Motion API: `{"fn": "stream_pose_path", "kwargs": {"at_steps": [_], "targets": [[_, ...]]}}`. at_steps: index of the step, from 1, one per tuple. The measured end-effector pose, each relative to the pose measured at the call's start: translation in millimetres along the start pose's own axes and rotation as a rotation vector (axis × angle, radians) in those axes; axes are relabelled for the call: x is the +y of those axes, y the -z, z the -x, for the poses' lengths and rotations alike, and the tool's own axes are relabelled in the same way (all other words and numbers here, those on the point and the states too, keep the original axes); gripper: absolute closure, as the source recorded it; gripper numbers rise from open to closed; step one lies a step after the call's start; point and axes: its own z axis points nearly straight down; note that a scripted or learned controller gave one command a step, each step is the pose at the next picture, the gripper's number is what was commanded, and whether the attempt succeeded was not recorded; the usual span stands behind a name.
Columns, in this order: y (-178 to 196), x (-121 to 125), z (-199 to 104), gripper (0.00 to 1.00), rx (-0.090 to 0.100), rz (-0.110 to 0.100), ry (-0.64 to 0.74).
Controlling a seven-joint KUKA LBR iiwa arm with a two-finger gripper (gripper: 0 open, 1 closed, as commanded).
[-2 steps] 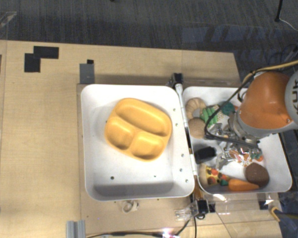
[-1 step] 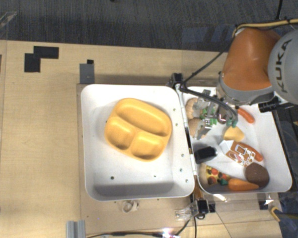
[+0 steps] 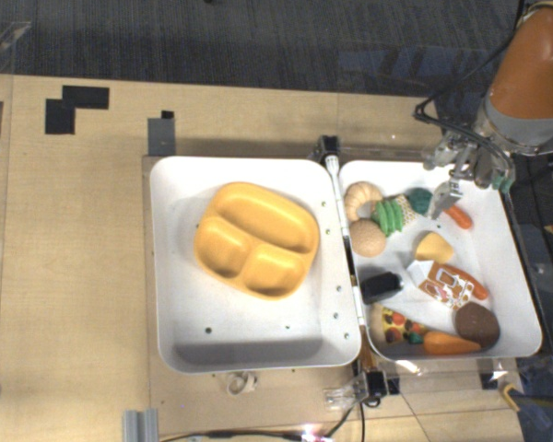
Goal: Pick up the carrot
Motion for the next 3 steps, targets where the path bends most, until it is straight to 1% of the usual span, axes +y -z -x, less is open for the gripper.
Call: {"fn": "stream_pose_path", "kwargs": {"at_steps": [1,2,3], "targets": [[5.5,48.6,-21.8,0.00,0.003,0.005,0.144],[-15.2,86.9,-20.5,0.00,0.003,0.006,0.318],[87.7,65.8,-19.5,0.00,-0.007,0.005,0.815]]}}
